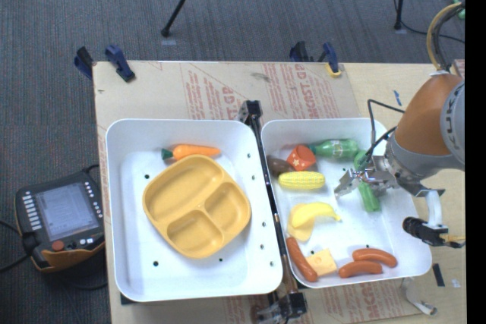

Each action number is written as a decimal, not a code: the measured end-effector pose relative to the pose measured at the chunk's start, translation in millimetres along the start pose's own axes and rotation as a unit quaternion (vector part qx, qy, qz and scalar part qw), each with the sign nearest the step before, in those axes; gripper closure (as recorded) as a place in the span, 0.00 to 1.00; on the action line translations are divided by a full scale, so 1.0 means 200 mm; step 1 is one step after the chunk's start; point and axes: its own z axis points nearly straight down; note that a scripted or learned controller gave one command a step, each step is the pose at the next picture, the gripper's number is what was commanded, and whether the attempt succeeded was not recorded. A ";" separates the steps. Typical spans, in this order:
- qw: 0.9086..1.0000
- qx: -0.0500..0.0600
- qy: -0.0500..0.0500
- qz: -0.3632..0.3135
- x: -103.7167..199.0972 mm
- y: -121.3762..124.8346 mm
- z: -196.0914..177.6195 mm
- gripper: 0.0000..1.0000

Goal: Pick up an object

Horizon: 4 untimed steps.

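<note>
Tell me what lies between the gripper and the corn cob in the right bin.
Nothing visible does. The gripper hangs over the right bin just right of the corn cob, with bare bin floor between them. The banana lies below that line, the red pepper above it.

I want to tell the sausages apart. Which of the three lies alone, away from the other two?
The sausage at the right bin's lower left, beside the cheese wedge. The other two sausages lie together at the lower right.

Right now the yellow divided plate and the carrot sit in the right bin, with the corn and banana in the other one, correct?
Not quite. The camera view shows the yellow divided plate and carrot in the left bin; the corn and banana are in the right bin.
</note>
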 end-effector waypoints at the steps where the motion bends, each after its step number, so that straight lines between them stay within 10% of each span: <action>1: 1.000 -0.001 -0.001 0.001 0.00 0.00 -0.05 1.00; 3: 0.997 0.002 0.000 -0.075 0.27 -0.25 -1.26 1.00; 4: 0.972 0.001 0.000 -0.236 0.24 -0.44 -1.82 1.00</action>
